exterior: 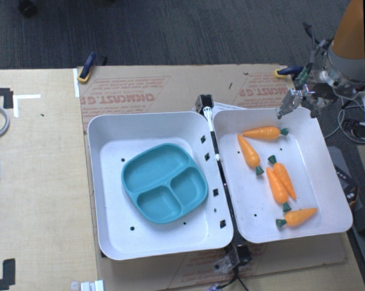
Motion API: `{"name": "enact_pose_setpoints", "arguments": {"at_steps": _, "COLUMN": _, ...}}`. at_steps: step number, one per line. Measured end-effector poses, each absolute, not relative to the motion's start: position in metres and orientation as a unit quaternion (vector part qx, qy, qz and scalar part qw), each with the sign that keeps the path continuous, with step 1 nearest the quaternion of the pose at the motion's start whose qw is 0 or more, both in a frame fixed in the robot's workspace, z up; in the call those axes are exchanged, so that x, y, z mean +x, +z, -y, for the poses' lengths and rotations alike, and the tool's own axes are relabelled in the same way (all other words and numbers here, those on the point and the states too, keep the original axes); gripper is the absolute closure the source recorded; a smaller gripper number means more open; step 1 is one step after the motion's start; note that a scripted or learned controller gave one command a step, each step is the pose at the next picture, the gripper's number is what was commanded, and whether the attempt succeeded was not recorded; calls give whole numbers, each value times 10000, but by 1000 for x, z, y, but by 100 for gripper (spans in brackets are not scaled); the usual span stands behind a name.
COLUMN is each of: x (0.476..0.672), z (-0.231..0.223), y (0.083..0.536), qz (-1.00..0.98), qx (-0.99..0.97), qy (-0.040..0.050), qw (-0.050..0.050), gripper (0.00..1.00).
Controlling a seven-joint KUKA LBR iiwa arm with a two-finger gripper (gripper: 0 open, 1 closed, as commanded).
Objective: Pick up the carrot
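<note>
Over at the top right, the grey arm with its orange band (pixel 350 26) is reaching in, and the pincer (pixel 293 102) hangs above the far rim of the right-hand shallow white bin (pixel 326 166). How far its fingers stand apart I cannot tell; they are small and tangled up with cables at this angle. Nothing orange shows between them.

Down in that right bin lie 5 orange plastic carrots with green stems. The top carrot (pixel 263 133) lies almost level near the far wall, stem pointing right, just below the pincer and apart from it. The second carrot (pixel 249 150) slants down from the upper left, its stem toward the bin's middle. In the middle, a pair of carrots (pixel 280 181) lie side by side, touching along their length, stems at opposite ends as far as I can see. The bottom carrot (pixel 298 217) rests near the near wall, stem to the left.

The left-hand shallow white bin (pixel 106 193) carries a teal plastic divided plate (pixel 165 182) with 3 compartments, tilted a little against the bin's edges.

Both bins sit on a sheet of printed brown cardboard (pixel 138 92) on the pale wooden table (pixel 37 196). A blue-and-yellow clamp (pixel 86 66) grips the cardboard's far left corner.
</note>
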State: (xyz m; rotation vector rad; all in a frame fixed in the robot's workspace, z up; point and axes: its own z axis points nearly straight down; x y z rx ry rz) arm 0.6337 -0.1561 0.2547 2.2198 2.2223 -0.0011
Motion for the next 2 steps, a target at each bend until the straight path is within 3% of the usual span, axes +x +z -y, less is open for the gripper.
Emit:
{"name": "enact_pose_setpoints", "arguments": {"at_steps": 1, "x": 619, "z": 119, "y": 166, "qz": -7078, "qx": 7064, "qy": -6, "qw": -1, "gripper": 0}}
{"name": "enact_pose_setpoints", "arguments": {"at_steps": 2, "x": 627, "z": 101, "y": 92, "qz": -7077, "qx": 7065, "qy": -6, "qw": -4, "gripper": 0}}
